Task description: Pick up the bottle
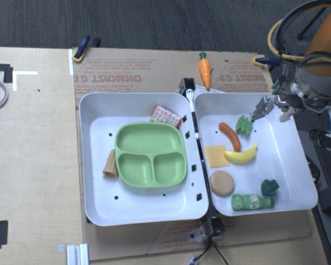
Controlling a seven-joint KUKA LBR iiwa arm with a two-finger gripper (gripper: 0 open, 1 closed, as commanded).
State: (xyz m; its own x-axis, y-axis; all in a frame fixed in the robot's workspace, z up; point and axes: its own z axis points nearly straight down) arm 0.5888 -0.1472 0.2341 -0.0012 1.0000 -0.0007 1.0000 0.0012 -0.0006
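Green bottle [252,202], 1, lies on its side at right bin's [303,164] front edge, label unreadable. Hand [260,112] hovers w/ fingers open, holding nothing, near 1 broccoli piece [244,125]. Also 1 banana [241,154].

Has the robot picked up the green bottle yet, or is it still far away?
Not yet. The green bottle lies on its side near the front edge of the right bin, next to a round tan bun, with nothing touching it. The end effector is at the bin's far side, near the green broccoli, well away from the bottle. Nothing looks done so far: reaching across, grasping and lifting are all left.
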